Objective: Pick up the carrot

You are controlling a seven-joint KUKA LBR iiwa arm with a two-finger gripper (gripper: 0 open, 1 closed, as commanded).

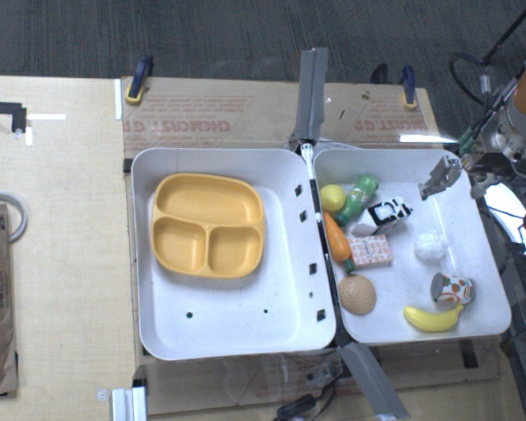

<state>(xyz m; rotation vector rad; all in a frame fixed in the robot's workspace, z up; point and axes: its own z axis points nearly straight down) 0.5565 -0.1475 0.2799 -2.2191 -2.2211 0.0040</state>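
**Carrot waits by the wall, arm up in the far corner**

There are two white bins on the bench [53, 191], side by side. The left bin [158, 323] has one thing in it: a yellow plate [208, 224] with three sections. The plate has no food on it.

The right bin [482, 270] holds many small things. I count one carrot [337, 238], one lemon [332, 198], one green bottle [359, 193], one black and white toy [389, 211], one pink box [369, 251], one round brown ball [358, 295], one white fluffy lump [430, 246], one banana [432, 317] and one small cup with orange spots [453, 289].

The carrot is orange and lies along the left wall of the right bin. The lemon sits just above it and looks like it touches the carrot's top end. The pink box is just beside it on the right. The brown ball is near its bottom end.

The gripper [440, 177] is at the top right of the right bin, at the end of the arm [508, 143]. It hangs over a bare part of the bin, well apart from the carrot. The black and white toy lies between them. I cannot tell if the jaws are spread or pressed together. There is nothing to see between them.
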